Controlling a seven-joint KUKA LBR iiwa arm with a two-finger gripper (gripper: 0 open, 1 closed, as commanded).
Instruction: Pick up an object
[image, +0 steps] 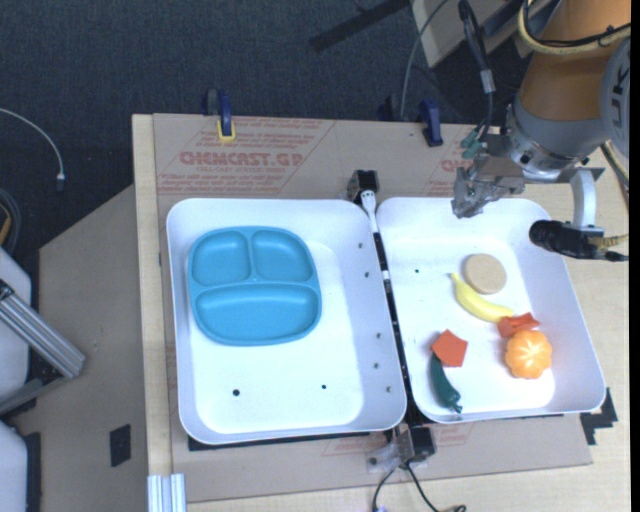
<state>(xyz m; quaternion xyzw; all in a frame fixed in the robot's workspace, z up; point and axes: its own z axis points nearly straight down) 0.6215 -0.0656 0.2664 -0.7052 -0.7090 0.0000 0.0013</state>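
Observation:
My gripper (468, 205) hangs over the far edge of the right bin (420, 240), above and left of the objects, with nothing seen between its fingers. In that bin lie a tan round cookie (486, 271), a yellow banana (478, 300) just below it, a small red-orange piece (517, 324), an orange (528, 354), a red-orange block (450, 348) and a dark green pepper (444, 385). The gripper is well apart from all of them, closest to the cookie.
The left bin (300, 400) holds a blue divided plate (255, 285). A black clip (364, 186) sits between the bins at the far edge. A black cylinder (562, 237) of the arm juts over the right bin's far right corner. Blue clamps (224, 112) hold the board.

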